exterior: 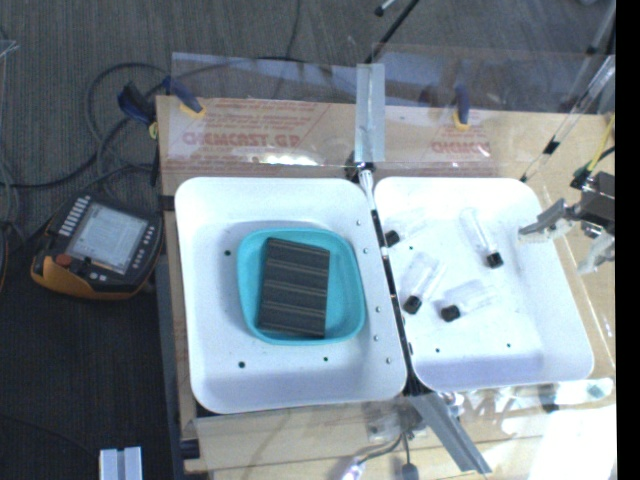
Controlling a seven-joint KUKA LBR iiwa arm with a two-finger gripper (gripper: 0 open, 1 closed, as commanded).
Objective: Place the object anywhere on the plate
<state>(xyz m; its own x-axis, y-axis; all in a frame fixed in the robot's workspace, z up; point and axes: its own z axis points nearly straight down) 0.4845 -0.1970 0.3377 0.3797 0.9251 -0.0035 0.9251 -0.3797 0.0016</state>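
- One dark ribbed rectangular block (pixel 295 288), lying flat in the middle of the turquoise square plastic plate (pixel 246 268) in the left shallow white bin (pixel 200 268) (so, judged from this, already where the task wants it).
- Probably light and stiff, with a grooved top that should give some grip. Not likely fragile, though the material cannot be told from here.
- Best taken across the two long sides, near the middle of its length, to keep it level. Short ends also reachable, but more apt to tip.
- Little spare room on the plate: block edges near the raised plate rim at top and bottom, a wider teal margin left and right. Any descent beside the long sides must clear that rim.
- Plenty of bare white floor in the left bin around the plate. The wall between the two bins stands just beside the plate's right edge.
- Several clear plastic vials with black caps (pixel 475 230) scattered in the right shallow white bin (pixel 520 343), well apart from the plate and under the path in from the right.
- Jaws at the far right, above the right bin's outer edge. Cannot tell whether apart or together; nothing seen between them.
- Brown surface (pixel 260 138) showing behind both bins.
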